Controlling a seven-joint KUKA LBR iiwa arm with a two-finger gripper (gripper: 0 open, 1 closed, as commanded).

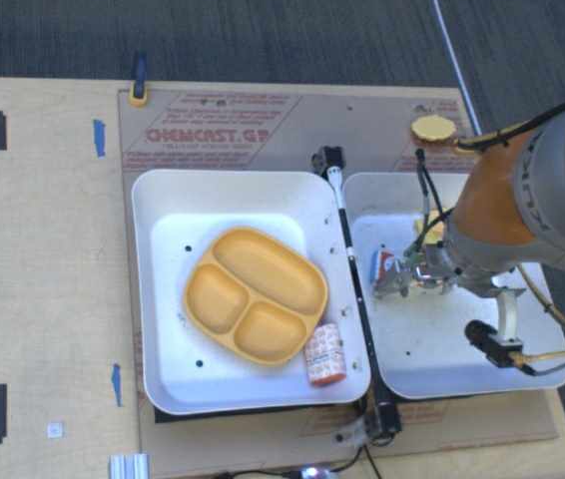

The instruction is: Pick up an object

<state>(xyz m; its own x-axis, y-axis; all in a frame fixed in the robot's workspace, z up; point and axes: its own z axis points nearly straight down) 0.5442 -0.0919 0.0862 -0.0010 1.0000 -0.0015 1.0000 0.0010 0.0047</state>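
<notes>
The gripper (394,279) hangs beside a small tube (381,263) (right bin (442,372)).

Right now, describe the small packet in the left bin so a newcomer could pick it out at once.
Start at the left white bin, where a yellow three-compartment tray lies in the middle. Just off that tray's lower right edge, near the bin's bottom right corner, lies a small packet. Its white and orange-red printed wrapper sets it apart from the plain yellow tray, its sole neighbour there.

Pale wooden bench (43,297) with blue tape marks (99,138), dark grey carpet (263,18) beyond.
</notes>
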